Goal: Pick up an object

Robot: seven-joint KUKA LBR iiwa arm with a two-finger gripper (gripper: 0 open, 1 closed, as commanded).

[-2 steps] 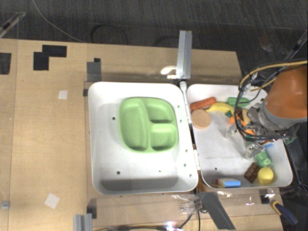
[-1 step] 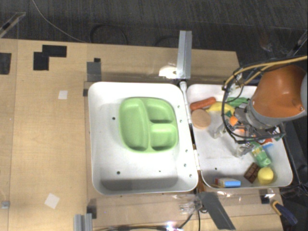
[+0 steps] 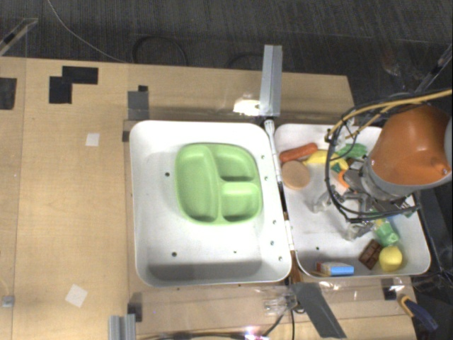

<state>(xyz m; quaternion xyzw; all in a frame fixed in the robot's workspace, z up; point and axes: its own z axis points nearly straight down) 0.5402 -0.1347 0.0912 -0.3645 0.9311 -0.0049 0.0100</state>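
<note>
Surface [image 3: 64, 218] of pale wood, bearing two shallow white bins side by side.

Left bin [image 3: 152, 261]: holds one light green divided tray [image 3: 216, 181], three compartments, lying flat toward the upper middle of the bin.

Right bin [image 3: 311, 250]: holds the loose items.
- Red-orange sausage-shaped piece [image 3: 299, 151], near the upper left corner, lying at a slight slant.
- Tan round disc [image 3: 296, 175], just below the sausage piece, touching or nearly touching it.
- Yellow piece [image 3: 318, 157], just right of the sausage piece, partly behind cables.
- Green piece [image 3: 352, 150], under the cable loops at the upper middle; shape hard to read.
- Small green block [image 3: 386, 231], below the arm's wrist.
- Yellow lemon-like ball [image 3: 391, 258], near the lower right corner.
- Dark brown bar [image 3: 369, 253], just left of the yellow ball, tilted.
- Blue and white stick-shaped item [image 3: 336, 268], along the bottom wall, with an orange end.

Arm [image 3: 410, 147]: orange band and grey wrist standing over the right half of the right bin, black and yellow cables looped around it. Jaws: hidden beneath the wrist and cables; cannot tell whether open or closed, nor whether anything is gripped.
</note>
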